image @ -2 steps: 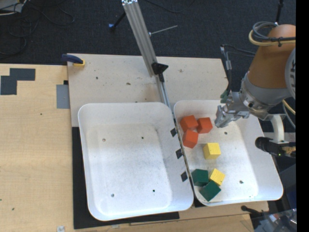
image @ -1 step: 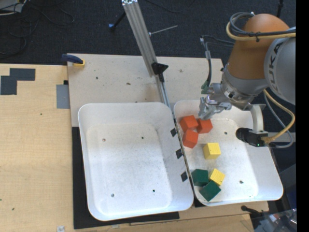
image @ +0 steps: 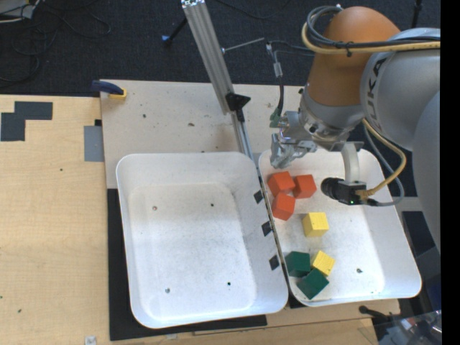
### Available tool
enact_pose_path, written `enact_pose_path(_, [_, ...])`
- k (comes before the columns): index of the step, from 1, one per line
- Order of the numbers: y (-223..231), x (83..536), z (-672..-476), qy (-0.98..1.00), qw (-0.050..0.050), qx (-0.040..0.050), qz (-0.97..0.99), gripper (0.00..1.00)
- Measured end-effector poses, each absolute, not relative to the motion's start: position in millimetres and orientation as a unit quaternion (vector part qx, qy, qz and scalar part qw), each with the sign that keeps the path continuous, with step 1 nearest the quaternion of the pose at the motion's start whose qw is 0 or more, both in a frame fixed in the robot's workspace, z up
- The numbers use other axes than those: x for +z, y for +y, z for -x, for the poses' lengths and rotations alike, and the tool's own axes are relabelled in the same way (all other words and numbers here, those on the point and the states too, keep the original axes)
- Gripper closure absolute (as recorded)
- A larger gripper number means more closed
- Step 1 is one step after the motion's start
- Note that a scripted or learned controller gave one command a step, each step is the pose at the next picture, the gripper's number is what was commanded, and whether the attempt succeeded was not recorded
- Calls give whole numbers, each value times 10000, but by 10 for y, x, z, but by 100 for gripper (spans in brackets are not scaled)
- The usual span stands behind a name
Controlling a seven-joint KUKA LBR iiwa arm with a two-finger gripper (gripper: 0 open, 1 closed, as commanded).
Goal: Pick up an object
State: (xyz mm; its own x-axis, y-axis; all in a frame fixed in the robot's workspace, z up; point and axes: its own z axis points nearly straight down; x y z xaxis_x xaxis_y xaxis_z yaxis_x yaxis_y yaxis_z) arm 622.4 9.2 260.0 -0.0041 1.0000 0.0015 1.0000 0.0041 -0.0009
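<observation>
Reaching in from the right, the grey KUKA arm [image: 402, 85] with its orange band above the wrist hung over the far end of the right-hand shallow white plastic bin [image: 392, 264], which serves as the landmark for everything else. Left of that bin, touching it along a shared rim, lay the left-hand shallow white bin [image: 187, 264], its floor speckled with dark marks. A slanted silver aluminium rail [image: 212, 56] rose from beyond the right-hand bin's far-left corner. The two-finger metal gripper [image: 286, 158] pointed down just above the far-left part of that bin; whether its fingers were spread or closed could not be told from this angle, and nothing showed between them. Just below the gripper, inside the bin near its left wall, sat three orange-red cubes [image: 291, 190] clustered together and touching. Nearer the bin's middle lay a yellow cube [image: 315, 223]. Toward the near-left corner of the bin were two dark green blocks [image: 305, 272] with a second, smaller yellow cube [image: 323, 262] touching them
</observation>
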Motion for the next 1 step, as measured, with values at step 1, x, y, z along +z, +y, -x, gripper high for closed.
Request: enact_pose_path(1, [491, 2525, -6487, -7082, 8, 1, 7060, 100])
